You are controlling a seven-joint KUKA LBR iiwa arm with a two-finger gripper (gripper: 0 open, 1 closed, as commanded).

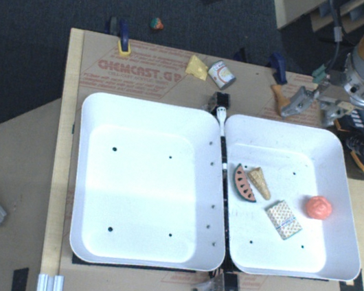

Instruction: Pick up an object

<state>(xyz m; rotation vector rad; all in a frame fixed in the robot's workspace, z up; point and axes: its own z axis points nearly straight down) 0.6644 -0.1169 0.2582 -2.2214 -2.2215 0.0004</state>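
The right bin (345,170) holds several small objects. A red watermelon slice (244,184) lies beside a tan wedge (260,182) near the bin's left wall. A patterned box (284,219) sits in the middle, and a pink ball (319,207) rests toward the right. My gripper (300,101) hangs above the cardboard behind the right bin's far rim, well clear of all these objects. Nothing shows in its grasp.
The left bin (89,160) stands alongside the right one. On the cardboard behind the bins lie a yellow piece (197,67), a small white box (221,75) and an orange piece (279,93). Blue clamps (124,35) grip the board's far edge.
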